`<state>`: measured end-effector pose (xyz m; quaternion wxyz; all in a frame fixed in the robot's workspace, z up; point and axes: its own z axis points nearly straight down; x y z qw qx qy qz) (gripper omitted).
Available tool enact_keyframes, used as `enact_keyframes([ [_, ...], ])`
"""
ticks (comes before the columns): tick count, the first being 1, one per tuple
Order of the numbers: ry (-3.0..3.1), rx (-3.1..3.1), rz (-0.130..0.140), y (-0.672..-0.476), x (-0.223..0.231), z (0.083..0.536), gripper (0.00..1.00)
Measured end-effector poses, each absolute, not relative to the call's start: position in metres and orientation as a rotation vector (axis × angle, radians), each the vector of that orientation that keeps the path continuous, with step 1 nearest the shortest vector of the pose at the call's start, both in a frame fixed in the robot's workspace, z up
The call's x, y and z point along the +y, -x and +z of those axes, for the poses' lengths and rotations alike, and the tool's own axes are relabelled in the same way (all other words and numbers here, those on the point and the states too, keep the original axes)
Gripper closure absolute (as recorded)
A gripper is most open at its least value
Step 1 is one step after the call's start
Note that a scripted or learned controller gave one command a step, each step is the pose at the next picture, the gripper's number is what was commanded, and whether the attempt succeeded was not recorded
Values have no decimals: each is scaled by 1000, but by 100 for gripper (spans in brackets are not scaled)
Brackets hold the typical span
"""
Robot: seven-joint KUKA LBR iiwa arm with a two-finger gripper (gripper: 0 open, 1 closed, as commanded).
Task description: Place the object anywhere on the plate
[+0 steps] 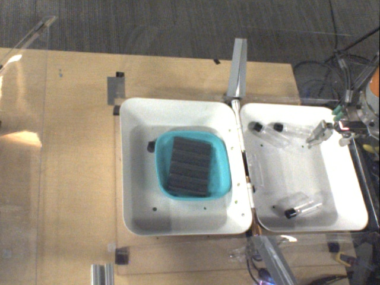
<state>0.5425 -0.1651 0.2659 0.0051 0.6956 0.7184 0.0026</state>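
Already, a dark ribbed block [190, 165] lies on the teal plate [222, 168].

The robot's body shows at the right edge of the camera view. An orange patch [375, 86] of its band curves into sight there, beside grey and black metal parts. The claw [320, 132] is pale grey and slim, narrowing to a thin tip. Behind it sits a blocky grey mount with a small red mark and a small green one. Thin dark cables [350, 52] loop above the wrist.
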Motion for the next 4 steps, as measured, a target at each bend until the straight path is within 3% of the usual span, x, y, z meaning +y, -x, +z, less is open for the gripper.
enact_keyframes([
  [1, -2278, 2144, 10, -551, -194, 380, 0],
  [2, -2377, 2033, 10, -497, -202, 438, 0],
  [4, -2646, 1674, 9, -489, -198, 437, 0],
])
